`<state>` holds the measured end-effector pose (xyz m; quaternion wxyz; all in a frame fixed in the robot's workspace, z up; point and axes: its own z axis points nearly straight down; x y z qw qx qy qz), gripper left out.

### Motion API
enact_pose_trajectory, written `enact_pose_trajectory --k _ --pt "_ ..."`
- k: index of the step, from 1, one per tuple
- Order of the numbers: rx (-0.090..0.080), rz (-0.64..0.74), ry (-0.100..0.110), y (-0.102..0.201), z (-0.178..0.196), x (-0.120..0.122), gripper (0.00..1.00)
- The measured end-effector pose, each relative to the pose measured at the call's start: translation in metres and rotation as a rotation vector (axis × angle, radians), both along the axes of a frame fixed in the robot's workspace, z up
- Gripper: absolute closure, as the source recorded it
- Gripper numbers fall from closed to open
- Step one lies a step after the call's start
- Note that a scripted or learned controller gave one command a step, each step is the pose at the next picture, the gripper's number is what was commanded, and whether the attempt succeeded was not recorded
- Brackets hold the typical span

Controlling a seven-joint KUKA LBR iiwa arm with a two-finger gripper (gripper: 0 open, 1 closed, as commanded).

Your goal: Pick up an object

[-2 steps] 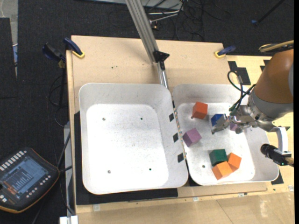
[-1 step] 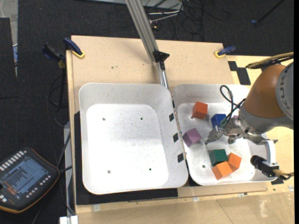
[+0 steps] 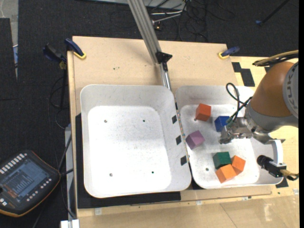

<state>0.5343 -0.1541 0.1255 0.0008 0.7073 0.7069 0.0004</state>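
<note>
The right bin (image 3: pixel 199 179) holds several blocks. An orange cube (image 3: pixel 203 112) lies toward the back, a blue block (image 3: pixel 221 123) sits just right of it, and a purple block (image 3: pixel 194 139) rests near the bin's left wall. A green block (image 3: pixel 221 159) and two orange blocks (image 3: pixel 226 173) (image 3: pixel 238 164) cluster at the front. My gripper (image 3: pixel 226 137) hangs over the bin's middle, just below the blue block and above the green one, with nothing seen held.
The left bin (image 3: pixel 95 99) stands beside the right one, sharing a middle rim. A slanted metal pole (image 3: pixel 145 25) crosses the back of the bench. Clamps (image 3: pixel 76 49) (image 3: pixel 228 52) sit at the board's back corners. A teach pendant (image 3: pixel 23 182) lies at lower left.
</note>
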Motion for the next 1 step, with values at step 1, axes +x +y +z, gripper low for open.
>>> enact_pose_trajectory --k 1 --pt "-0.002 0.002 -0.005 -0.0027 0.0613 -0.0040 1.00"
